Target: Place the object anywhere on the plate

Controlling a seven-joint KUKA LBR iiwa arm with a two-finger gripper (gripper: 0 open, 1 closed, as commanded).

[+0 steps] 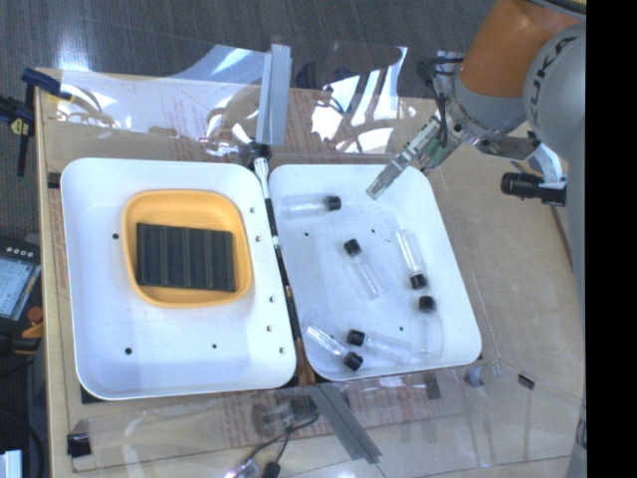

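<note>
Vials, clear with black caps, lie scattered in the right bin (pixel 453 267), none of them on the plate (pixel 189 250). One vial (pixel 309 205) lies near the bin's far-left corner, its cap pointing right. A second (pixel 360 265) sits near the middle, slanted, cap at its upper end. A third (pixel 410 258) lies toward the right wall with its cap at the lower end, and just below it a loose-looking black cap (pixel 426 304) marks another vial whose body is hard to make out. Along the near edge, two more vials (pixel 333 349) and (pixel 383 344) lie close together, their caps near each other.

The plate is yellow, rounded-square, with a dark ribbed insert in its middle; it rests in the left bin (pixel 90 267), toward that bin's far side.

The hand (pixel 383 183) hangs over the far rim of the right bin, tilted down and to the left, its tip above the bin's upper edge and apart from every vial. Nothing is visible between its fingers, and I cannot tell how far apart they stand. The grey arm (pixel 518 58) with its orange band reaches in from the upper right.

Both bins sit side by side on the tabletop (pixel 528 307), with clear plastic sheeting behind them.
</note>
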